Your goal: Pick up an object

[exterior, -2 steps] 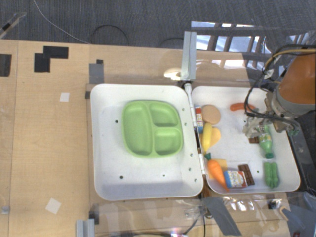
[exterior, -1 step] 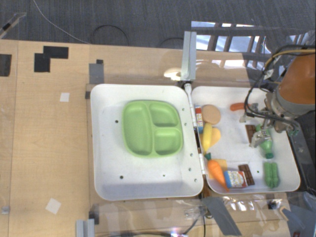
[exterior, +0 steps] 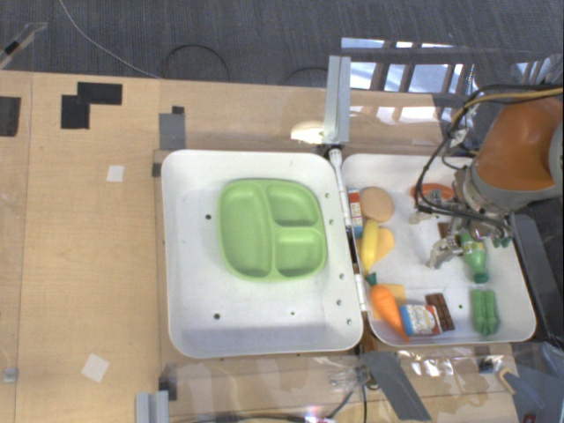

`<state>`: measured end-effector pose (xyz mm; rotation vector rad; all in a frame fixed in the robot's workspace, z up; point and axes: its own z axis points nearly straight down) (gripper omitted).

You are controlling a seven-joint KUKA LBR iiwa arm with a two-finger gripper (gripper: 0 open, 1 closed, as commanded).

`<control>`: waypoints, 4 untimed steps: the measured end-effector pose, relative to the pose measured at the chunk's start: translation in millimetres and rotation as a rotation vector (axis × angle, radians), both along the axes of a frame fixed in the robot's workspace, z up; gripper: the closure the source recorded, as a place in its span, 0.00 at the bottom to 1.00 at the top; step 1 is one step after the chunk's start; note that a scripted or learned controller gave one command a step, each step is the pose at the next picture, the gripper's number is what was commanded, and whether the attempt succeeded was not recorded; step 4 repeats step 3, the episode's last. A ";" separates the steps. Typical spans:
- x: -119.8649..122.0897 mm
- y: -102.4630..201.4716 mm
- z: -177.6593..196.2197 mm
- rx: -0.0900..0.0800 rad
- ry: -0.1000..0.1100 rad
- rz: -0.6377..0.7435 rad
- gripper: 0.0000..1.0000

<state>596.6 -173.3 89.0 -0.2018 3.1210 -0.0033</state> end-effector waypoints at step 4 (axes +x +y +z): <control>36.3 -26.0 -1.0 0.002 0.003 -0.134 0.00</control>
